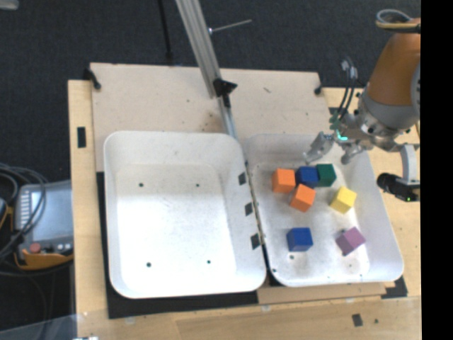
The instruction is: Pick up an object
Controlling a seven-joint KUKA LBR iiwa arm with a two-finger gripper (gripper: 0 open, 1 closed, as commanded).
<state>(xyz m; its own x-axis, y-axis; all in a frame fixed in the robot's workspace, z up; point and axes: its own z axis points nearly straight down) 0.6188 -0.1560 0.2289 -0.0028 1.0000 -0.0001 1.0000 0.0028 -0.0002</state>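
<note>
Blue cube [308, 175] (half-hidden by neighbours)

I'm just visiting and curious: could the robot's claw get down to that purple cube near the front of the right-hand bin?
Probably yes. The small purple cube sits apart from the other blocks in the shallow white right bin, with nothing over it, and the claw hovers above that bin's far end.

Even, bright overhead light washes the two white bins [177, 211] nearly featureless; the cubes cast soft short shadows. Toward nine o'clock the floor falls dim. Overall focus is slightly soft.
</note>
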